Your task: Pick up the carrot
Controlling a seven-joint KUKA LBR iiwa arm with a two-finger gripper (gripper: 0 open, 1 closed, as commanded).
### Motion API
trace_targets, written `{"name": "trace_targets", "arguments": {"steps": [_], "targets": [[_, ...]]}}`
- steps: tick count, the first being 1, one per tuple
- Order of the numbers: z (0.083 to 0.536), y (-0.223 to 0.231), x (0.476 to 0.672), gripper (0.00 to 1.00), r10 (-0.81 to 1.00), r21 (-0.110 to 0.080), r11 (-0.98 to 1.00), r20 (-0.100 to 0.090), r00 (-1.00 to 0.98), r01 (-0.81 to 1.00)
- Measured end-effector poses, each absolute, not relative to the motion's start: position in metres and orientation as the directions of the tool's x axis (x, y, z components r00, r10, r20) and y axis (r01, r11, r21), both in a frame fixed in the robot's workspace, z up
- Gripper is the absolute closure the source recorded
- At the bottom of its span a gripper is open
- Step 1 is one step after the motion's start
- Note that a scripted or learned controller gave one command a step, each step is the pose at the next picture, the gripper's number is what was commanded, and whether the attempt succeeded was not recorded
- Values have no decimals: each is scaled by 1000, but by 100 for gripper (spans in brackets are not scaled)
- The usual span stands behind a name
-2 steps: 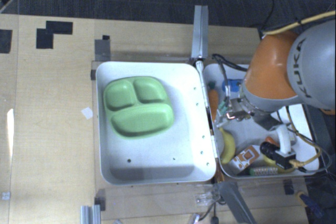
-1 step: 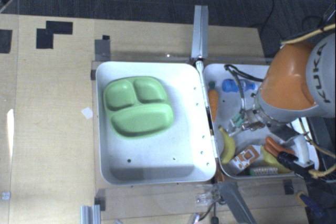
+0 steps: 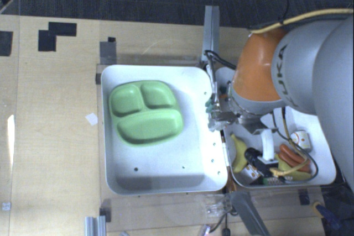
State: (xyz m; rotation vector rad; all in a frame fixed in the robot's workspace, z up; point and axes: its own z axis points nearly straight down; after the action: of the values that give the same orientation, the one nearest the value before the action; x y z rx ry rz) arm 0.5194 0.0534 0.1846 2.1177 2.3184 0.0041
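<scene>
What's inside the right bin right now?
In the right bin: a carrot, a yellow banana and a small white round item. The arm covers the bin's upper part, so anything there is hidden.

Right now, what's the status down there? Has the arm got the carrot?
Arm low over right bin. Carrot lying in that bin, not lifted. Banana and other clutter crowding it. Green plate alone in left bin.

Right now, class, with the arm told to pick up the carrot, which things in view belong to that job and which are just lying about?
Belongs to the job:
- carrot, in the right bin
- arm, reaching over that bin

Just lying about:
- green divided plate, in the left bin
- banana, in the right bin beside the carrot
</scene>
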Motion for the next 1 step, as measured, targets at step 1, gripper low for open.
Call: {"name": "trace_targets", "arguments": {"steps": [1], "targets": [[237, -12, 539, 100, 997, 5, 81, -1, -81, 997]]}}
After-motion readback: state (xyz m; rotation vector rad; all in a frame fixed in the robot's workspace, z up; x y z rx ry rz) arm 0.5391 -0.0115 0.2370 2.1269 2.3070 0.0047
